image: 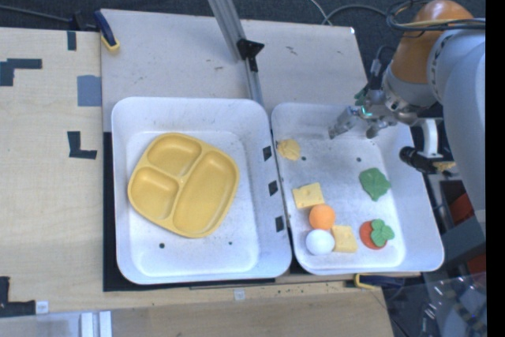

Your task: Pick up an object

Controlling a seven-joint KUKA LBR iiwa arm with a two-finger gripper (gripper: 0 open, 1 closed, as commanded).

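Camera view looks down on 2 white bins on the table. At 3 o'clock the gripper (pixel 352 125) hangs over the right bin (pixel 418 245), fingers spread, pinching nothing. Below it, toward 5 o'clock, lie a green piece (pixel 375 183), yellow cheese block (pixel 308 195), orange ball (pixel 321 216), white ball (pixel 319 241) and tomato (pixel 376 234). Left bin (pixel 134 249) carries a yellow divided plate (pixel 184 184).

Yellow tray (pixel 183 184) in left bin (pixel 126 122)
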